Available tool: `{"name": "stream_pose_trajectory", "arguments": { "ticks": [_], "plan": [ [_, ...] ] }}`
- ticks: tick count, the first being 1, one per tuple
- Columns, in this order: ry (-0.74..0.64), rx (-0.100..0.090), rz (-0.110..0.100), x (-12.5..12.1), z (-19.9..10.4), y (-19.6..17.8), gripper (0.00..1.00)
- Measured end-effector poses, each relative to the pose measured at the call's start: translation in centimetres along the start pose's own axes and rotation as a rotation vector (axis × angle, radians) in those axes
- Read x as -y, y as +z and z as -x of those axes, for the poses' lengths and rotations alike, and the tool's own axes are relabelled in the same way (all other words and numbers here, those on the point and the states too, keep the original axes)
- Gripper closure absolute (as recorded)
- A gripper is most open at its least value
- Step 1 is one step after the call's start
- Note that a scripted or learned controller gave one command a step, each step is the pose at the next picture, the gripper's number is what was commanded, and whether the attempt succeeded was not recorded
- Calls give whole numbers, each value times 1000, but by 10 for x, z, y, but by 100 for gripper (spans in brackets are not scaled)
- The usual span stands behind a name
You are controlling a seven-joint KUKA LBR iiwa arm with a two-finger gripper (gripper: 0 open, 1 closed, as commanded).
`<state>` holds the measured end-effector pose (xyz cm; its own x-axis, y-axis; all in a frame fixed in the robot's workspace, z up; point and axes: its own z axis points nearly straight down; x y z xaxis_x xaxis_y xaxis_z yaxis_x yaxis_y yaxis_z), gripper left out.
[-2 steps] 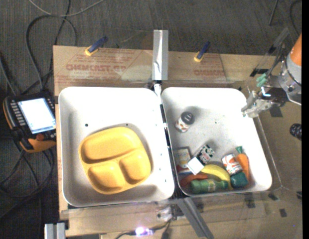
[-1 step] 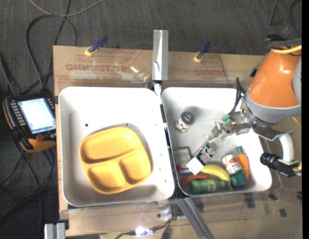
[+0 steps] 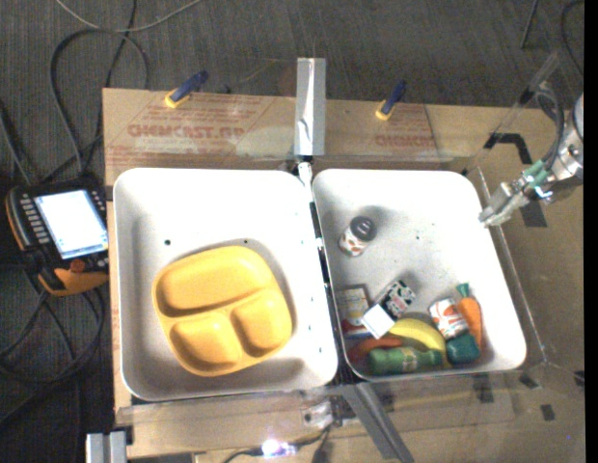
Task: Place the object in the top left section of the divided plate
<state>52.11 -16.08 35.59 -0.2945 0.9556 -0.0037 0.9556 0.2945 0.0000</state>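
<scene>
Dark carpet w/ loose cables surrounds the worktop (image 3: 183,128), a cardboard-topped surface w/ two blue-and-yellow clamps along its far edge. Two shallow white bins sit side by side on it. Left bin (image 3: 135,220) holds the yellow divided plate (image 3: 224,307), lying flat and turned a bit; one long section along its upper side, two smaller ones below, nothing in any section. Right bin (image 3: 424,201) holds the loose objects: a small grey-capped jar (image 3: 358,234) alone near the middle-left, well apart from the rest; a cluster packed against the near wall incl. a banana (image 3: 418,334), a green bottle (image 3: 403,359) lying on its side just below it, a carrot (image 3: 471,318) at the right end, a red-and-white can (image 3: 447,318) touching the carrot, a black-and-white dice-like cube (image 3: 401,297) and a white card or box (image 3: 377,321). Hand (image 3: 506,201) sits over the right bin's far right rim, above the rim rather than down among the objects, apart from all of them; nothing seen in it, and can't tell whether it's open or closed at this size. Pendant w/ lit screen (image 3: 66,222) lies left of the worktop.
</scene>
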Motion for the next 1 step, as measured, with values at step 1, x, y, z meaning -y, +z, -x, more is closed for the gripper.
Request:
{"name": "stream_pose_trajectory", "arguments": {
  "ticks": [1],
  "plan": [
    [-86, -6, -2, 34, -16, 127, 100]
  ]
}}
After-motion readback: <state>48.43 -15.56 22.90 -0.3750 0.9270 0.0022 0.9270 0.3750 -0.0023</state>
